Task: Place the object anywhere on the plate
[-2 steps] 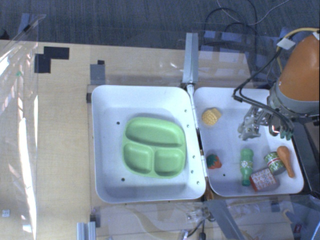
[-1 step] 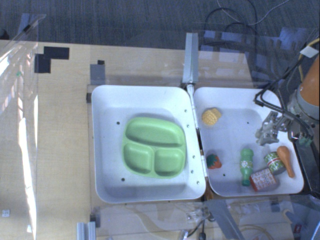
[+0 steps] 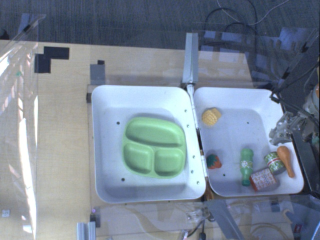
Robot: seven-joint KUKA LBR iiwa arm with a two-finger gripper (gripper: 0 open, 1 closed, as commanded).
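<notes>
A green plate [image 3: 153, 147] with three compartments lies in the left white bin [image 3: 107, 104]; nothing lies on it. In the right bin [image 3: 235, 98] I see a yellow corn piece [image 3: 211, 116], a red strawberry [image 3: 213, 161], a green bottle [image 3: 246, 166], a small can [image 3: 273, 162], an orange carrot [image 3: 286, 160] and a red box [image 3: 264, 179]. My gripper [image 3: 284, 127] hangs at the right bin's right rim, just above the carrot and can. Nothing shows in its grasp.
A metal post [image 3: 190, 59] stands at the back between the bins. Cables [image 3: 240, 14] run over the floor behind. A transparent panel [image 3: 20, 109] leans at the bench's left side.
</notes>
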